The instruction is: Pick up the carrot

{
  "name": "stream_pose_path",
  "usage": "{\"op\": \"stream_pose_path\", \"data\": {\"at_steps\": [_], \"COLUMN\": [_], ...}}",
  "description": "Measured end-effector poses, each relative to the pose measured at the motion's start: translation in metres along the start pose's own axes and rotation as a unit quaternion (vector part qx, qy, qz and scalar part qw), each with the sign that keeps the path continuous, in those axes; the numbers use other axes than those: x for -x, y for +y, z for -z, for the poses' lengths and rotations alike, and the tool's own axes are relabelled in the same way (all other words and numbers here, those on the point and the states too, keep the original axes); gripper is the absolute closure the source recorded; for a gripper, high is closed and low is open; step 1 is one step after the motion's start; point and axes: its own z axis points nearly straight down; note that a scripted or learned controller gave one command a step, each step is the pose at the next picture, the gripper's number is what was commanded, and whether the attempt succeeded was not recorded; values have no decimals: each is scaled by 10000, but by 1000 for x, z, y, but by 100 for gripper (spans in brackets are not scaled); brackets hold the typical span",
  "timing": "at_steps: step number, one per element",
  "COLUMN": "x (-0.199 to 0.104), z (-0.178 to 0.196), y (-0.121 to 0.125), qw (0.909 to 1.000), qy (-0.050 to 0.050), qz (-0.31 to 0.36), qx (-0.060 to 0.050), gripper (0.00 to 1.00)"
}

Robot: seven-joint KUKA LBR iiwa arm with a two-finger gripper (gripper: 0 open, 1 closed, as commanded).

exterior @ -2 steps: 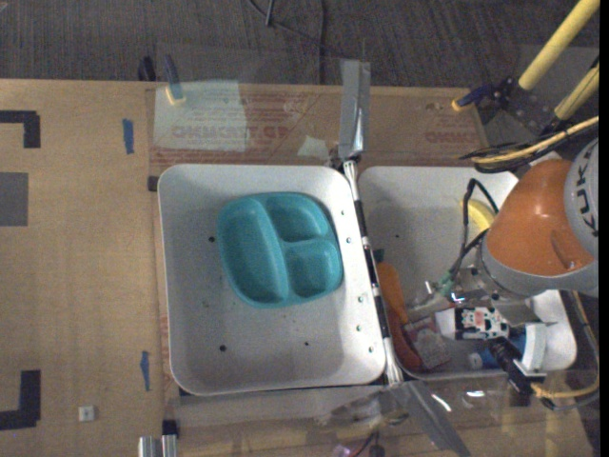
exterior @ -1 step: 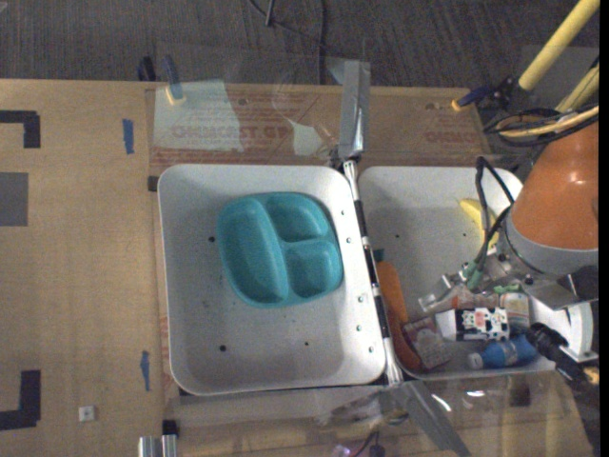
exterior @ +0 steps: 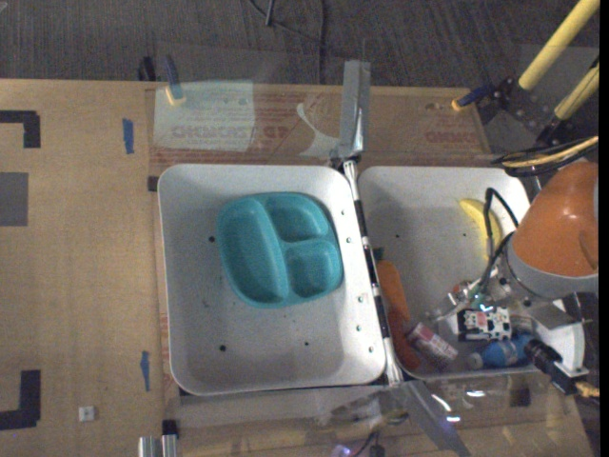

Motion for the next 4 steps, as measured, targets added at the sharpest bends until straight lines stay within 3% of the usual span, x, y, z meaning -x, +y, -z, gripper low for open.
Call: {"op": "stream_pose_path", "data": {"at_steps": [1,2,3,4], "x": [21,14,6,-5], "z": [7,113,-7,5], "y": [118,94,-8,-5], "qw": [9972,9786,9778,9479], "qy": [51,53,60,73], "qz": [739,2055,2094,3183], "qx": [-86,-71,-70,-70], "gripper": [0,0,0,0]}}
